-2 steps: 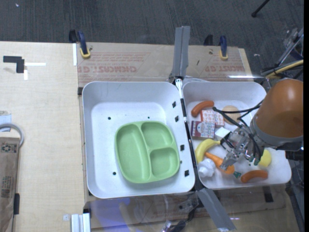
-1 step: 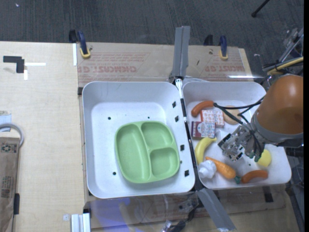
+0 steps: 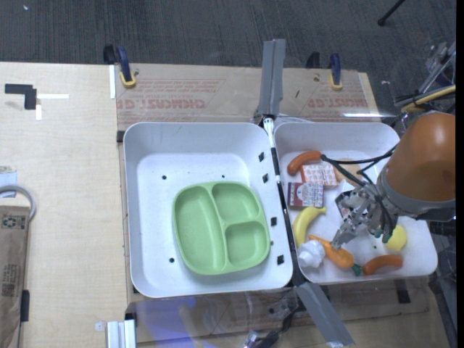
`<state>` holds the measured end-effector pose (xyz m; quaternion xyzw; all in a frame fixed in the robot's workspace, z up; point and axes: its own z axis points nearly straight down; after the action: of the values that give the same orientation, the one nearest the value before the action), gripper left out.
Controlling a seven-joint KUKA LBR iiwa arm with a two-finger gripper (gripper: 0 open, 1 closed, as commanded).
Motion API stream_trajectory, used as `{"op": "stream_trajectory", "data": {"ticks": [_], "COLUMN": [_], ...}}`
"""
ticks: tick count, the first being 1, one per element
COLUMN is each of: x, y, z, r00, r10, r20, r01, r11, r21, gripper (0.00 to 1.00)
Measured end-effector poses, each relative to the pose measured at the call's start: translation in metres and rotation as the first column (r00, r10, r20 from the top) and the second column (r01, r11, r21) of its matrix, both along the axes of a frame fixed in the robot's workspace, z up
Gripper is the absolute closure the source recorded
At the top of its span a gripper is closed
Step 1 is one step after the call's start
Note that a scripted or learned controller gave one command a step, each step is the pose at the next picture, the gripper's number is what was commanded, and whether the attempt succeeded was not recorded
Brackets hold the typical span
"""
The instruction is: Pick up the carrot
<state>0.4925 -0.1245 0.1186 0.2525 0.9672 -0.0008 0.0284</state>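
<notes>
Hovering low in the right bin (image 3: 428, 263), gripper (image 3: 346, 232) has fingers parted narrowly, nothing between them. Carrot (image 3: 335, 253) lies just below at 6 o'clock, banana (image 3: 307, 222) at 9, white crumpled piece (image 3: 312, 253) at 8.

A single fixed camera hangs above the bench (image 3: 58, 165), looking down at a slant from a middling distance. Both white bins sit in the frame's centre and right (the left bin (image 3: 145, 194), the right bin (image 3: 413, 263)), with dark floor (image 3: 181, 13) along the top.
</notes>
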Motion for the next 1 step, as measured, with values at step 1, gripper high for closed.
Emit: {"op": "stream_trajectory", "data": {"ticks": [1], "x": [-0.0142], "y": [0.0317], "z": [-0.0271], "r00": [0.958], "r10": [0.281], "r20": [-0.054], "r01": [-0.281], "r11": [0.96], "r21": [0.017], "gripper": [0.0]}}
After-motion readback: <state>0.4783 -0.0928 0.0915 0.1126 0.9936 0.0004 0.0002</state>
